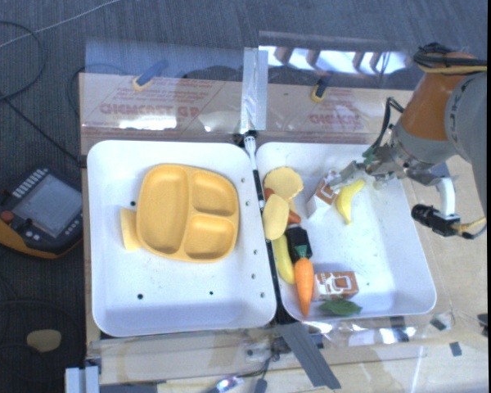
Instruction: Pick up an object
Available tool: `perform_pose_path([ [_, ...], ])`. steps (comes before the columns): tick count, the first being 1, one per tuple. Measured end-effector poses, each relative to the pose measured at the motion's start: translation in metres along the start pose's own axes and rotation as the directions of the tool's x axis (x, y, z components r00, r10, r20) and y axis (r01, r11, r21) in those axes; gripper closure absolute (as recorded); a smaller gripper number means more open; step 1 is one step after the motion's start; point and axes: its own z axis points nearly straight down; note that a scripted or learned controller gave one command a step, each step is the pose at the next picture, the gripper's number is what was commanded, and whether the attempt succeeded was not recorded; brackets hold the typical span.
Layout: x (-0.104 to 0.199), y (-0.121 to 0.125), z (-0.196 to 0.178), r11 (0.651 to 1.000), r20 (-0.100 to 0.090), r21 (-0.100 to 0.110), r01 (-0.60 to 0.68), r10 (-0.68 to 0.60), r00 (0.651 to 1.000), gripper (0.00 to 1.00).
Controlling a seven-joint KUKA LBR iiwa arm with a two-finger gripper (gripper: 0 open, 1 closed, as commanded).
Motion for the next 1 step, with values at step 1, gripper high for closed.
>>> perform_pose_path([
  [1,0.0126,-0.009,0.0082,1.0,0.011,-0.021,0.011,-0.011,1.0,0.0],
])
